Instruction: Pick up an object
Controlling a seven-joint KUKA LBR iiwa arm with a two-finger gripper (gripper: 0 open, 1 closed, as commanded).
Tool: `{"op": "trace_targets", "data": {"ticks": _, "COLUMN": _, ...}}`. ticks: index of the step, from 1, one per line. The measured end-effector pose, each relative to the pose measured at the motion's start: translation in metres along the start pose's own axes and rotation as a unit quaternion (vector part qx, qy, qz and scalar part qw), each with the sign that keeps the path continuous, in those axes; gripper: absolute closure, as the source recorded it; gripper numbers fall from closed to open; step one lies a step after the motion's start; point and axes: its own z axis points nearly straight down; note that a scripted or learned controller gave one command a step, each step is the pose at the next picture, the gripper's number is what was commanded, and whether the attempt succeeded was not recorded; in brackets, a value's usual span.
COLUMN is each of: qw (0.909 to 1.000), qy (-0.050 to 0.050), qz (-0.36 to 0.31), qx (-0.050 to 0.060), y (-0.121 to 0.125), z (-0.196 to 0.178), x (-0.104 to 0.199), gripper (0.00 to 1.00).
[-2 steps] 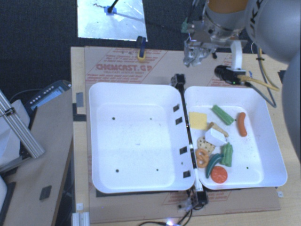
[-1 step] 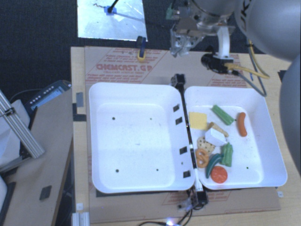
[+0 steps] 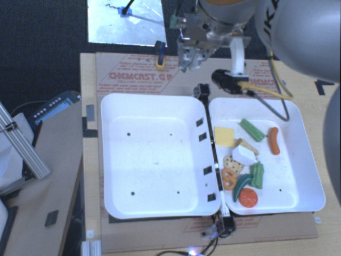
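The gripper hangs at upper centre of the frame, above the bins' far edge; whether it is open cannot be told. Toy foods crowd the right bin, lower right: a descent there risks nudging neighbours or closing on nothing.

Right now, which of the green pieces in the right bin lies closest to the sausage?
The long light-green piece at the bin's top, lying diagonally just left of the sausage. The other two green pieces sit lower, near the tomato.
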Motion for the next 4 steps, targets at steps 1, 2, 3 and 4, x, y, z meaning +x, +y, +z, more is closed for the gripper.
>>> {"op": "trace_targets", "data": {"ticks": 1, "qw": 1.0000, "qy": 0.001, "qz": -0.001, "qx": -0.001, "y": -0.029, "z": -0.023, "x": 0.061, "gripper": 1.00}}
{"op": "trace_targets", "data": {"ticks": 2, "qw": 1.0000, "qy": 0.000, "qz": 0.000, "qx": 0.002, "y": -0.097, "z": -0.032, "x": 0.082, "gripper": 1.00}}
{"op": "trace_targets", "data": {"ticks": 3, "qw": 1.0000, "qy": 0.000, "qz": 0.005, "qx": -0.003, "y": -0.010, "z": -0.054, "x": 0.079, "gripper": 1.00}}
{"op": "trace_targets", "data": {"ticks": 4, "qw": 1.0000, "qy": 0.000, "qz": 0.001, "qx": 0.001, "y": -0.076, "z": -0.063, "x": 0.081, "gripper": 1.00}}
